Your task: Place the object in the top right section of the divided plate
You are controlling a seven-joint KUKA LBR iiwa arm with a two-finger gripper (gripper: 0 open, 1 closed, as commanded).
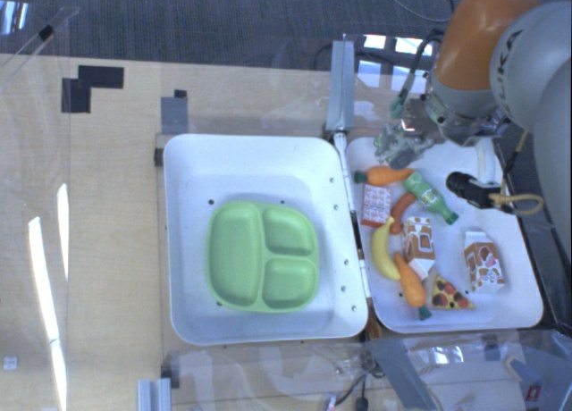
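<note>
In the camera view the green divided plate (262, 255) lies in the left bin (183, 222), and all three of its sections look bare, including the top right section (290, 230) that the task names, so by my reading nothing has been delivered yet. The toy foods are all in the right bin (523, 302): an orange carrot (390, 174) at the far left corner, a green bottle (430, 197) beside it, a red and white packet (376, 205), a banana (385, 251), two small cartons (417, 241) (483, 264), another carrot (411, 287) and a pizza slice (452, 296) at the near side. The gripper (398, 137) hangs over the far left corner of that bin, just above the carrot; whether its fingers are spread or closed I cannot tell, and nothing is visibly caught in them. Judging from this, the task sits at its start: the pick, the carry left and the release all remain.
</note>
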